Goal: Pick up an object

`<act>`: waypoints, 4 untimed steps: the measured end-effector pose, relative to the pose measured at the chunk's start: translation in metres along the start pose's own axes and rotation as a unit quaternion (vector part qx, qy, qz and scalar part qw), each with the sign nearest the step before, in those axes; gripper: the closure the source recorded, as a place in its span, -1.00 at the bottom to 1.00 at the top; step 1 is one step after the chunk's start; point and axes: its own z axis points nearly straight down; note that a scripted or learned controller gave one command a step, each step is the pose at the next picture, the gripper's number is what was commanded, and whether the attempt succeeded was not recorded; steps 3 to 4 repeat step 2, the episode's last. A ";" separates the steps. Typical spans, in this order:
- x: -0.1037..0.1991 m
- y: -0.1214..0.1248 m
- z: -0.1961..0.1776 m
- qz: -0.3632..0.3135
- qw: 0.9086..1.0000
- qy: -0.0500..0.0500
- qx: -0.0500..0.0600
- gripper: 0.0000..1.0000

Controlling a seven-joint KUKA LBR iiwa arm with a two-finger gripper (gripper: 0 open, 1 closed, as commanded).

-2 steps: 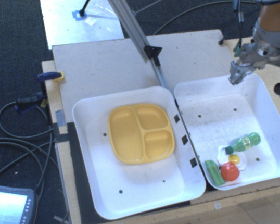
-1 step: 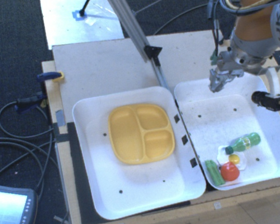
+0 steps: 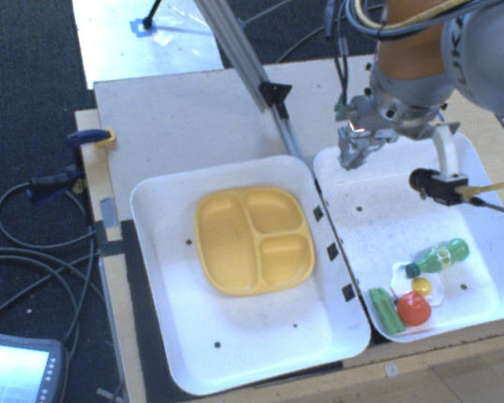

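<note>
My gripper (image 3: 354, 153) hangs over the far left corner of the right bin (image 3: 481, 207), with nothing visible between its fingers. Near that bin's front edge lie a green bottle with a yellow label (image 3: 439, 257), a red tomato (image 3: 413, 310), a green pod-shaped piece (image 3: 385, 309) and a white fried egg with a yellow yolk (image 3: 421, 286). They sit well in front of the gripper. A yellow divided plate (image 3: 254, 240) rests in the left bin (image 3: 190, 348).
A slanted metal pole (image 3: 236, 42) crosses above the bins' shared edge. Black cables and a teach pendant (image 3: 10, 381) lie on the floor to the left. A black fitting with a yellow cable (image 3: 439, 185) hangs over the right bin.
</note>
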 end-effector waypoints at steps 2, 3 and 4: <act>0.110 -0.023 -0.005 0.000 1.000 0.000 0.000 1.00; 0.110 -0.023 -0.005 0.000 1.000 0.000 0.000 1.00; 0.110 -0.023 -0.005 0.000 1.000 0.000 0.000 1.00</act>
